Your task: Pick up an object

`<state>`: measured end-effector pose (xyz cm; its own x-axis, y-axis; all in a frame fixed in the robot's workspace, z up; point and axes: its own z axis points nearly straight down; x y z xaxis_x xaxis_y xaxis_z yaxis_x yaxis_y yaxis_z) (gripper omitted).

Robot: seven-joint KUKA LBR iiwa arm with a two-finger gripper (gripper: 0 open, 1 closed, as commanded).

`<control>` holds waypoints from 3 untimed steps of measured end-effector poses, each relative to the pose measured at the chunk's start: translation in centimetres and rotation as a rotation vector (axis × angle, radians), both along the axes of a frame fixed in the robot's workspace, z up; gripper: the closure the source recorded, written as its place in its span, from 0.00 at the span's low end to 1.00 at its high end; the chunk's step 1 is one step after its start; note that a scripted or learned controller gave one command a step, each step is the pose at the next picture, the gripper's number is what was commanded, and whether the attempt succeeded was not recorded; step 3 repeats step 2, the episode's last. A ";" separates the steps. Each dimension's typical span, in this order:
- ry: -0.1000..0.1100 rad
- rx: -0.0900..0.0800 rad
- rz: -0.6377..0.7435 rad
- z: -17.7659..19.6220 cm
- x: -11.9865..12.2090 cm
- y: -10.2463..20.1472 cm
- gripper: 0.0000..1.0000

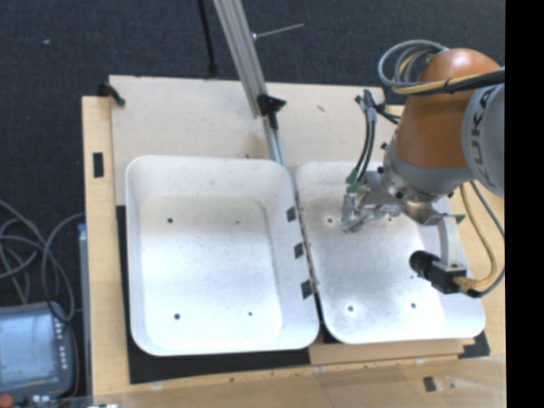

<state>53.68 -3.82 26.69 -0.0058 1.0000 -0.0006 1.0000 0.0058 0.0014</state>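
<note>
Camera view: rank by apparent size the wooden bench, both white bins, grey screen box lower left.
1. Pale wooden bench.
2. Shallow white left bin and shallow white right bin look alike.
3. Grey screen box.

I read left bin [212, 262], right bin [382, 291] as matt white plastic, dark-speckled. Bench [178, 117]: pale wood, matt. Slanted rail [238, 32]: ribbed silvery metal. Orange band [438, 121]: glossy, smooth. Gripper [355, 217]: dull grey metal. Floor [85, 24]: dark, rough, carpet-like.

What lies under the end effector [354, 218], low in the right bin [382, 313], cannot be told
</note>
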 end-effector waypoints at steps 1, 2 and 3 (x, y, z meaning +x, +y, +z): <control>0.003 0.000 0.000 -1.8 0.8 5.2 1.00; 0.001 0.002 0.002 -1.6 0.9 10.2 1.00; 0.001 0.002 0.002 -1.6 0.9 10.2 1.00</control>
